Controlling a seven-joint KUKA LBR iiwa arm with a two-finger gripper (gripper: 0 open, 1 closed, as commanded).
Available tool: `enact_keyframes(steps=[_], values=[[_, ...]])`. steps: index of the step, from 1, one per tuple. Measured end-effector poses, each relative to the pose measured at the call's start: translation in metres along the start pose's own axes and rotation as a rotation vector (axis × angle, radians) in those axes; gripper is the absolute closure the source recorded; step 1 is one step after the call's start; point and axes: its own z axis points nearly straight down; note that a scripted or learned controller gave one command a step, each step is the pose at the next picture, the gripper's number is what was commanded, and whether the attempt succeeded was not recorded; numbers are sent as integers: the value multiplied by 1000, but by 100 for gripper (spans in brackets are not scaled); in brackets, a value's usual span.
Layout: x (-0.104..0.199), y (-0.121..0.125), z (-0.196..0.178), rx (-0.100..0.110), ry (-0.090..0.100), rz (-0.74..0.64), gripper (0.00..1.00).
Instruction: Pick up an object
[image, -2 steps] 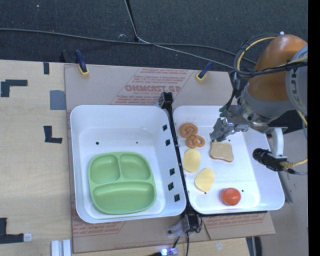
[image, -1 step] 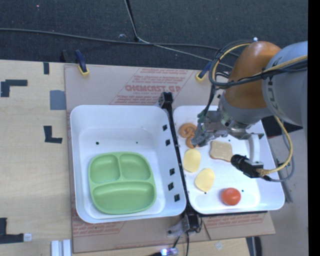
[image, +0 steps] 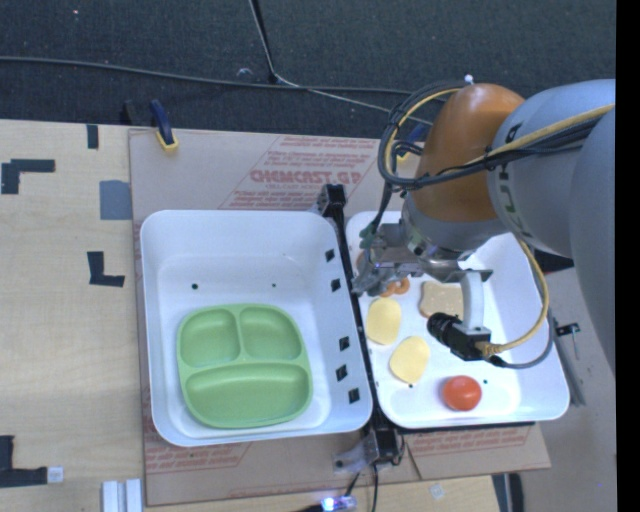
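Note:
My gripper (image: 383, 272) reaches down into the right bin (image: 530, 405) near its left wall, under the orange band of the arm. A small orange piece (image: 401, 288) lies right beside the gripper's tip, partly covered by it. Just below lie two pale yellow pieces (image: 383, 321) (image: 410, 359). A tan slice (image: 439, 298) sits to the right of the gripper. A red tomato-like ball (image: 461, 393) rests near the bin's front edge. Nothing is seen held in the gripper.
The left bin (image: 170, 250) holds a green divided plate (image: 243, 363) in its front half. A black divider with clips (image: 343, 290) runs between the bins. The arm's bulk and cables (image: 470, 170) cover the right bin's back part.

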Motion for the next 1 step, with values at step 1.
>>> enact_keyframes(steps=[1], values=[[58,-10,-6,-2,0,-2,100]])
